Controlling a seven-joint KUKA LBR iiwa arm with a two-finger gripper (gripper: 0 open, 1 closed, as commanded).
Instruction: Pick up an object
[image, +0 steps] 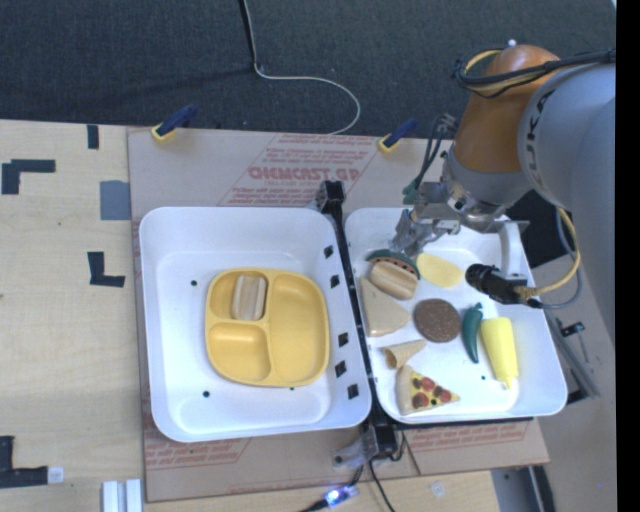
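Gripper (412, 236) hangs over the far left part of the right bin (545, 400), just above the burger (392, 277).

The burger lies just toward the near side of the gripper, long axis slanting across the bin, tight by the bin divider (345, 290); a yellow piece (438, 269) crowds its right. Finger spread: I cannot tell.

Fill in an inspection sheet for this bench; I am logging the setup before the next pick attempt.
Surface: two white bins, left bin, right bin, on cardboard.
Job's things: burger, brown disc, corn, pizza slice in right bin.
Clutter: yellow tray holding a tan piece in left bin.
Grippers: gripper low over the burger; grasp unclear.
Cables: white cable behind the bench.
Surroundings: dark floor, blue clamps.
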